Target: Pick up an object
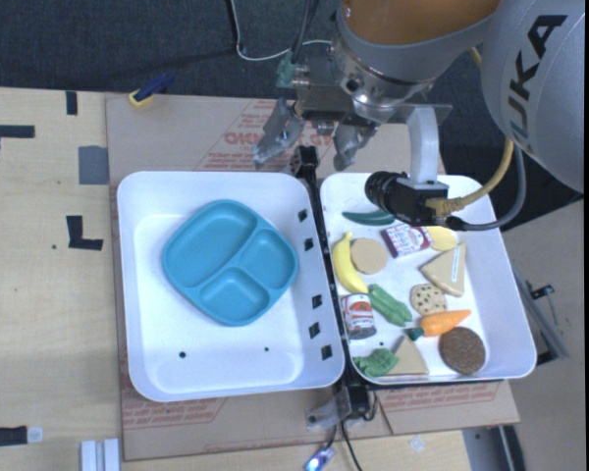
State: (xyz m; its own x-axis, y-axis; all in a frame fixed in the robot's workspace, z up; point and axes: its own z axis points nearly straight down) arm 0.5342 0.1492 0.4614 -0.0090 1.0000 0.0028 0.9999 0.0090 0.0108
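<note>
Tabletop (39,263): tan board, black markings | banana (348,266): yellow, curved, right of blue plate (230,261) | tool (307,146): fingers apart, clasping nothing, beyond plate

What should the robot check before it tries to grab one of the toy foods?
1. Tool open: ok, fingers spread apart.
2. Nothing between its fingers: ok.
3. Tool over the food bin: not ok, it hangs above both bins' far edge.
4. Banana easy to reach: ok, lying near the left wall.
5. Carrot free: not ok, it touches the cracker.
6. Blue tray out of the way: ok, in the other bin.
</note>
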